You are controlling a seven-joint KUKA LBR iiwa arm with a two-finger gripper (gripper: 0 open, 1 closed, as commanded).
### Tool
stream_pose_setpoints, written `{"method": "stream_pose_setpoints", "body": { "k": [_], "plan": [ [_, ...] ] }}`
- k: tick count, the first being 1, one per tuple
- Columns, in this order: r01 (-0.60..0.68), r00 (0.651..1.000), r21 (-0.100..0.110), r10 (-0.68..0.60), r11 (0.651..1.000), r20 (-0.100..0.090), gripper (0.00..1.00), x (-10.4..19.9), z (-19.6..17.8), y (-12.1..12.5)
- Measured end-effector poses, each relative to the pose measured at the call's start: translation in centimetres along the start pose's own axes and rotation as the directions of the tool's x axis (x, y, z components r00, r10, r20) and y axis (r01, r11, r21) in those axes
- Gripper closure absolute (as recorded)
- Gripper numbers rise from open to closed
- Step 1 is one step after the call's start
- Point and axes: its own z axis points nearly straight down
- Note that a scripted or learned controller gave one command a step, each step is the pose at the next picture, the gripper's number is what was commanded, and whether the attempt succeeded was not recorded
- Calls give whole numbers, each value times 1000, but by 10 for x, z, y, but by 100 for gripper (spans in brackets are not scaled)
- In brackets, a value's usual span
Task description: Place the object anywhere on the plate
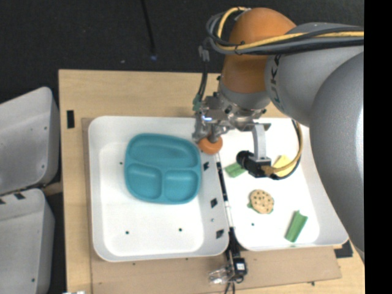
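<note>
1. Orange object (211, 144), small and round, is sitting right under the pincer (209, 137), just past the teal plate's (163, 168) right edge, over the seam between the two bins.
2. Pincer looks to be clamping it; obj is appearing between the fingertips, though the view is tight, so the grip is a judgement.
3. Step in hand, prob.: carrying the obj toward the plate in the left bin (110, 225).
4. Next move is calling for a short shift left, so the obj is hanging over a plate compartment, then lowering and releasing.
5. Cookie (261, 201) and green block (296, 226) are lying in the right bin (324, 225), well apart from the pincer.
</note>
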Motion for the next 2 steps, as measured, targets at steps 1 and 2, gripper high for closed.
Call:
{"method": "stream_pose_setpoints", "body": {
  "k": [1,2],
  "plan": [
    [0,1000,-1,0,1000,-1,100,34,-7,-19],
    [-6,1000,0,6,1000,2,100,36,11,-23]
  ]
}}
